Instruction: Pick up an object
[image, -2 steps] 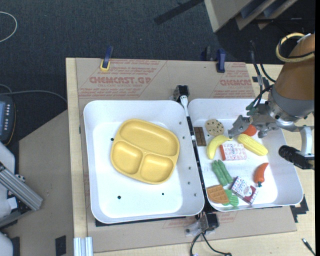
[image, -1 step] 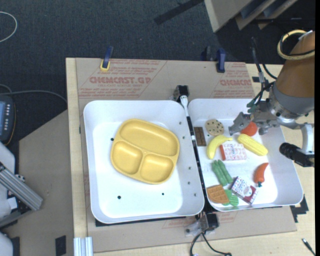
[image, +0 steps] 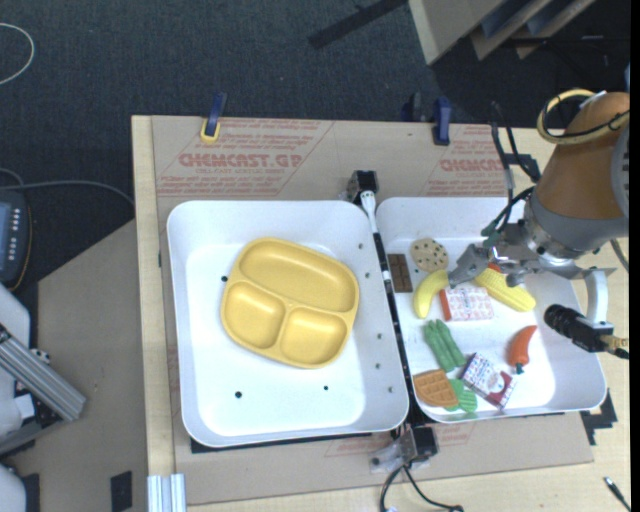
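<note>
The right bin (image: 575, 390) holds several small toy foods. A yellow banana (image: 430, 293) lies next to a red-and-white packet (image: 468, 304), with a second yellow piece (image: 510, 292) to their right. My gripper (image: 482, 270) hangs low over these three, its grey fingers spread open and nothing visibly between them. Around them lie a cookie (image: 429, 253), a brown bar (image: 399, 272), a green pod (image: 443, 344), a red pepper (image: 521, 346), a small printed box (image: 482, 376) and a toast slice (image: 436, 388). The arm hides part of the bin's right side.
The left bin (image: 200, 300) holds a yellow divided plate (image: 290, 300). A black divider strip (image: 383, 290) runs between the bins. Blue and yellow clamps sit at the board's far edge. Open floor in the right bin lies near its far-right corner.
</note>
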